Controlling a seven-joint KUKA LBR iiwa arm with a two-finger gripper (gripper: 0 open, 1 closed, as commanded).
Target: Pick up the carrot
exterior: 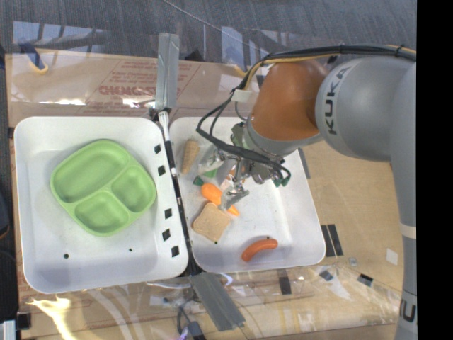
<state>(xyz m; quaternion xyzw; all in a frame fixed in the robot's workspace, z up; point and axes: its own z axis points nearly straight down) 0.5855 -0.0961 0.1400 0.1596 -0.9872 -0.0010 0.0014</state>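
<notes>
The carrot is small and orange with a green top. It lies slanted in the right bin, near that bin's middle left. My gripper hangs from the orange wrist band, straight down over the carrot's right half. Its tip sits at or just above the carrot and hides part of it. A short orange tip of the carrot pokes out below the gripper.
In the right bin, a tan bread slice touches the carrot's lower side. An orange sausage lies near the front wall and a beige cone-shaped roll by the left wall. Green pieces lie under the wrist. The left bin holds a green divided plate.
</notes>
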